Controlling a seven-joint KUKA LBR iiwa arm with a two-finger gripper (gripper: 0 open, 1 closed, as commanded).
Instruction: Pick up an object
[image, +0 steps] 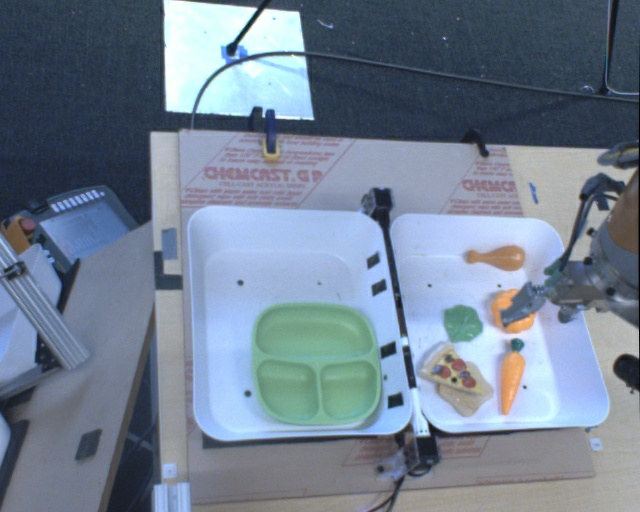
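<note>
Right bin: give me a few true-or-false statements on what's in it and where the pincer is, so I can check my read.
1. The carrot lies in the right bin. True.
2. The green divided plate sits in the right bin. False: it is in the left bin.
3. The pincer is at the orange piece near the right bin's middle. True.
4. The pizza slice rests on the drumstick. False: they lie apart, the drumstick toward the far wall.
5. The green leafy piece lies beside the pizza slice. True.
</note>
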